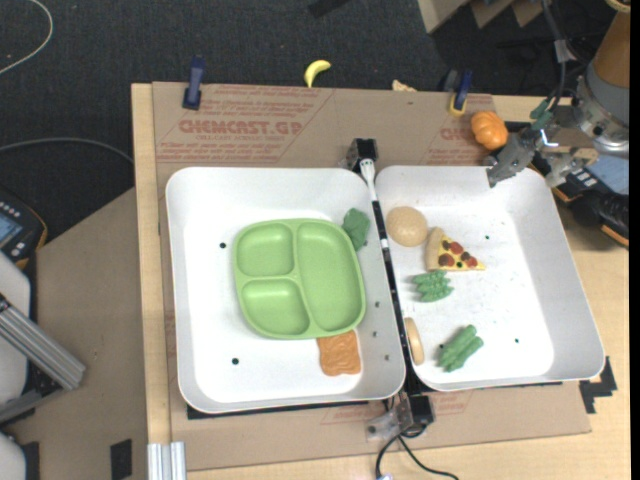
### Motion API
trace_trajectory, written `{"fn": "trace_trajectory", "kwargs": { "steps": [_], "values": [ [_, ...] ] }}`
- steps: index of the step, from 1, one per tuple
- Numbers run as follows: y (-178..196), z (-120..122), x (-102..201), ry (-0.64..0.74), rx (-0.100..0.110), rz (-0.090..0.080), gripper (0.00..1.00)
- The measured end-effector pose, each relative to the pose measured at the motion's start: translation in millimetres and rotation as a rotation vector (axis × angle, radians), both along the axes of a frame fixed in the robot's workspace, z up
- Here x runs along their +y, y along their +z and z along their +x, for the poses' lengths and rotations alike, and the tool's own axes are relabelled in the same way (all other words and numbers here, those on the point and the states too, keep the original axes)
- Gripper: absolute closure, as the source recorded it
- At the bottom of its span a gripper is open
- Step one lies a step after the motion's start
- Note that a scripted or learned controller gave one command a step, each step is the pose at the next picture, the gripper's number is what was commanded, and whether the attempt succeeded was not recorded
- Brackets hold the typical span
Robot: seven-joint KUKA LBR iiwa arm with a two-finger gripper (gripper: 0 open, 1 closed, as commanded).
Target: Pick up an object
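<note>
Fingers of the gripper (pixel 510 165) look slightly parted with nothing between them, at the upper right of the frame over the right bin's (pixel 560 298) top edge. Nothing is picked yet; the pizza slice (pixel 452 254) and roll (pixel 407 225) lie lower left, well apart. The whole pick remains. The arm slants in from the right edge.
</note>
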State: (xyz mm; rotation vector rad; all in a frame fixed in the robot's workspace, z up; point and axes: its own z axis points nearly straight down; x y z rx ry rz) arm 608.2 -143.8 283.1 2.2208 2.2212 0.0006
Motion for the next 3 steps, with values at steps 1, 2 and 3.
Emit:
{"fn": "trace_trajectory", "kwargs": {
  "steps": [1,2,3],
  "values": [
    [-131,-44,44,0.001,0.015,0.005,0.00],
    [-198,-21,51,0.001,-0.001,-0.001,0.00],
    [-181,-17,49,-0.002,-0.016,-0.004,1.00]
  ]
}}
